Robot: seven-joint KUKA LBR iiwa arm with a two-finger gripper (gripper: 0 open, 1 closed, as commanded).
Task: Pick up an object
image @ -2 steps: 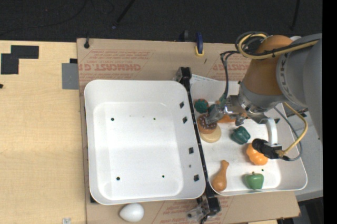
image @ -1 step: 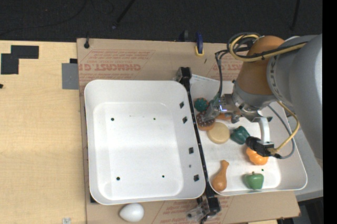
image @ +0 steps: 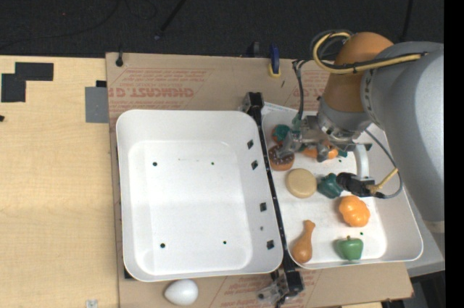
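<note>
The claw [image: 308, 142] is lowered into the right bin [image: 406, 245], near its far left corner among small toys; whether it is spread cannot be told. A beige disc [image: 301, 183] is seen just beside it.

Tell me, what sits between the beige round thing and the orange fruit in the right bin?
In the camera view, a dark teal object lies between the beige round thing and the orange fruit.
</note>
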